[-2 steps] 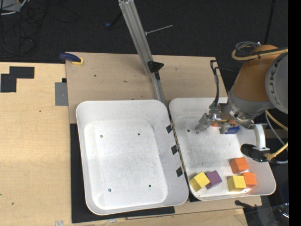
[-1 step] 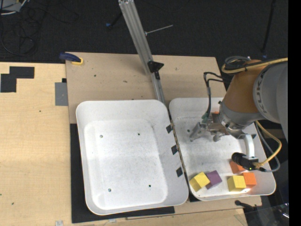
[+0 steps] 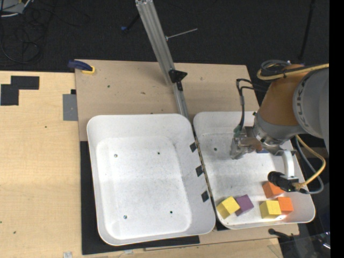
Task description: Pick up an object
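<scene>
End effector [image 3: 238,148] low over the right bin [image 3: 215,123]
Whether it is open or closed, I cannot tell; the blocks lie apart from it at the bin's near edge: yellow [image 3: 228,206], purple [image 3: 244,202], yellow [image 3: 270,209], orange [image 3: 285,203]

Even overhead light, dark surroundings

The two shallow white plastic bins [image 3: 141,123] glow almost washed out, with soft grey shade inside their left walls; the pale wooden bench [image 3: 37,160] is evenly lit, the black floor behind swallows detail, and the picture is slightly soft and grainy.
</scene>
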Robot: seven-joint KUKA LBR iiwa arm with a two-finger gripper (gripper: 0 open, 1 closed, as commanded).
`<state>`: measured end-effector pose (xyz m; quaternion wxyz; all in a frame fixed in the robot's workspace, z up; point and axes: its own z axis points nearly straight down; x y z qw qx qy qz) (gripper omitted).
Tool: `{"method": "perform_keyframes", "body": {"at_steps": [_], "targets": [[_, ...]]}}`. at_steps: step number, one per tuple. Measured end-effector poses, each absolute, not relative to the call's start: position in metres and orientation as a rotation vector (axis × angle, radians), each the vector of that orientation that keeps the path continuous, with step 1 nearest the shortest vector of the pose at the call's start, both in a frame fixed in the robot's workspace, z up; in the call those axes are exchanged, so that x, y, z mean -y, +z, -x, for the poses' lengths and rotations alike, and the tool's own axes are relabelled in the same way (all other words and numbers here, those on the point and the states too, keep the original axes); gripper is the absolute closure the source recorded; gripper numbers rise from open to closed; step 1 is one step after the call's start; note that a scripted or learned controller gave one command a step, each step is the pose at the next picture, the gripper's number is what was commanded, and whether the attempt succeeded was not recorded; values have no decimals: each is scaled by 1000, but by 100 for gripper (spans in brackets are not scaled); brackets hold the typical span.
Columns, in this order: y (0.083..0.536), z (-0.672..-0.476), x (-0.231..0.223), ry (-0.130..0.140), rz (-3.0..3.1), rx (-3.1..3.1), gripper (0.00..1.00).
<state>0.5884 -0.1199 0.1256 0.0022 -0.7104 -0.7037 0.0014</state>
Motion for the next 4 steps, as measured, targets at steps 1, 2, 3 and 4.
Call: {"method": "perform_keyframes", "body": {"at_steps": [1, 2, 3, 4], "targets": [[168, -592, 121, -1, 2226, 2217, 100], [217, -584, 118, -2, 2222, 2222, 100], [281, -585, 121, -4, 2224, 2225, 100], [280, -576, 73, 1, 2216, 2222, 100]]}}
